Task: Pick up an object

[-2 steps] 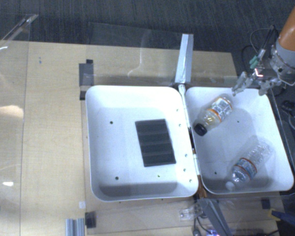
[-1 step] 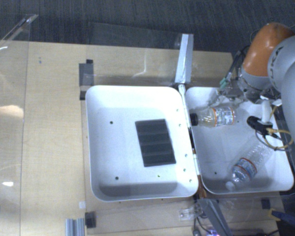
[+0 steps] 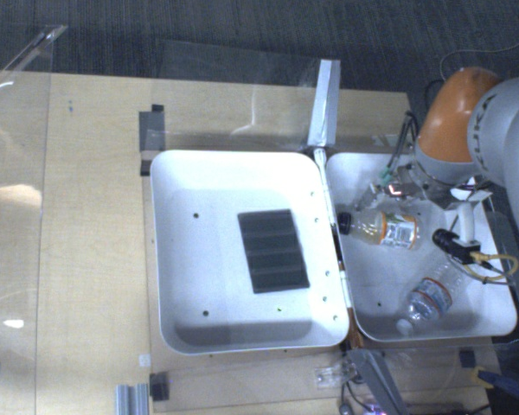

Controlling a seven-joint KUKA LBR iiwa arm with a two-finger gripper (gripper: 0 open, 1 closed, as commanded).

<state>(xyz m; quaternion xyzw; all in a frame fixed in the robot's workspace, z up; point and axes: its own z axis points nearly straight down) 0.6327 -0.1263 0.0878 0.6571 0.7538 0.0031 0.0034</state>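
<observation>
The pale wooden table fills most of the scene, with dark carpet beyond its far edge. A sheet of clear plastic lies over its left part.

The grey arm comes in from the right, and its orange band is above the far right corner of the bins.

Two shallow white bins sit side by side, touching along their inner walls. The left bin is the larger in view. The right bin is partly covered by the arm.

A grey metal bar stands at the far end of the seam between the bins.

In the left bin a black ribbed pad lies flat near the middle, a little toward the right wall and turned slightly off square. It is well apart from everything else.

In the right bin a clear water bottle lies on its side in the near half, slanted, with its white cap toward the near left. It is apart from the other bottle.

An amber bottle with a label and a dark cap lies on its side in the far left part of the right bin, cap close to the wall shared with the left bin.

The end effector hangs over the far part of the right bin, just above the amber bottle. Whether it is spread or pressed together cannot be told, and nothing is seen held in it.
</observation>
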